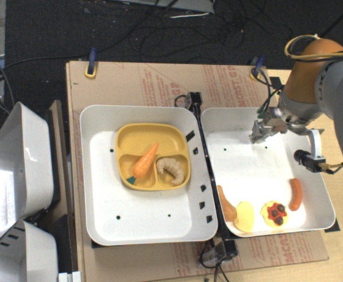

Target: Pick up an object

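Overhead, we see the gripper (260, 131) above the right bin (312, 216), well apart from the sausage (295, 194).
We cannot tell its state; the bench's (130, 78) red print is unreadable.

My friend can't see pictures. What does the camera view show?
A grey robot arm's gripper hovers over the right white bin, which has a sausage and other toy food. The left bin holds a yellow plate with a carrot.
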You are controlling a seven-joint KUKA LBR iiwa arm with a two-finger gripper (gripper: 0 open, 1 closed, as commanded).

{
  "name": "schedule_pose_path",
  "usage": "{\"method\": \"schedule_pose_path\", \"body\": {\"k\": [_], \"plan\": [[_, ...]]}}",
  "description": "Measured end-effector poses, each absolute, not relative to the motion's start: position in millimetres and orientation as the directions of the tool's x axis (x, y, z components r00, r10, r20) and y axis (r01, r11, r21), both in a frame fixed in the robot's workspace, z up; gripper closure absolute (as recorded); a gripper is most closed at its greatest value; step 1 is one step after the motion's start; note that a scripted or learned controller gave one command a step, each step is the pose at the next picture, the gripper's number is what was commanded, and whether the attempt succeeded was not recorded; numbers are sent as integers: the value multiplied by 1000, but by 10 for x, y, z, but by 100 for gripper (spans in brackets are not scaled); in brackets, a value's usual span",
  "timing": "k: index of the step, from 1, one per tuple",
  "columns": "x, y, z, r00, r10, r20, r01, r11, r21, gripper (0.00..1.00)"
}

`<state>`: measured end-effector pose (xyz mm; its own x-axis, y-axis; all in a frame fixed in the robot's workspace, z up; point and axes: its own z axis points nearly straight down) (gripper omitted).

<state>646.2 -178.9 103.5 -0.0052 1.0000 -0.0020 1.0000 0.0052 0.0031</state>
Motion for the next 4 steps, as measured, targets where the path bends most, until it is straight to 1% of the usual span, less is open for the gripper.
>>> {"method": "schedule_pose_path", "body": {"k": [1,2,3,4], "plan": [[6474,-1808,1683,-3,1000,-2,1000,3,7,100],[6489,-1796,2119,-3,1000,-2,1000,3,7,100],[6495,-1793,2620,-3,1000,-1,1000,3,1,100],[6430,-1276,2681,-7,1000,1,1000,7,1,100]]}}
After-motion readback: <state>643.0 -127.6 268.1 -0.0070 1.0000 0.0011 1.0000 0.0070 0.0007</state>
